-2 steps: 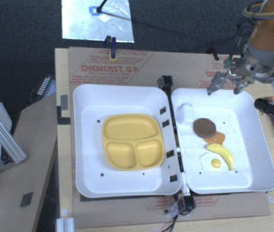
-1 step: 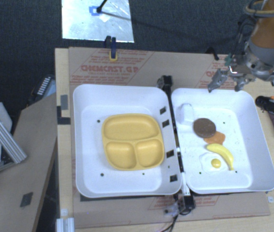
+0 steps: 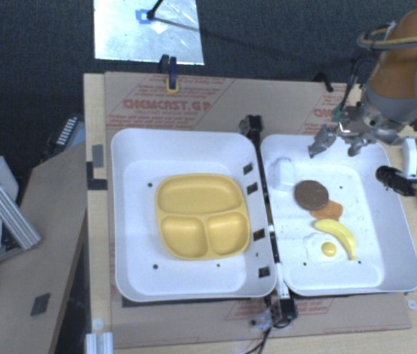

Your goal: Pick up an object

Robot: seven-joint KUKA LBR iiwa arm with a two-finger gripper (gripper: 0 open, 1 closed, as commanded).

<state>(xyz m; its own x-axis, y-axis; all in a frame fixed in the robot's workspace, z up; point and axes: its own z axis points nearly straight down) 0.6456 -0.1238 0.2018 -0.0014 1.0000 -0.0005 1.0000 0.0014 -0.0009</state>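
Objects for the pick – a brown round patty (image 3: pixel 311 194), an orange piece (image 3: pixel 330 210) touching its lower right edge, a banana (image 3: pixel 336 235) and a fried egg (image 3: pixel 326 250) – all lie in the right bin (image 3: pixel 393 271), clustered near its middle. Gripper (image 3: pixel 340 143) hangs over that bin's far edge, jaws apart w/ nothing between them, well apart from the food. Left bin (image 3: pixel 131 198) holds a yellow divided tray (image 3: pixel 197 216). Both bins sit on the tabletop (image 3: pixel 216 94).

A yellow divided tray (image 3: pixel 200 216) sits in the white left bin (image 3: pixel 131 161). The white right bin (image 3: pixel 385 220) shows a brown disc (image 3: pixel 311 194), an orange piece (image 3: pixel 331 210), a yellow banana (image 3: pixel 337 234) and a white, yellow-centred egg (image 3: pixel 324 250).
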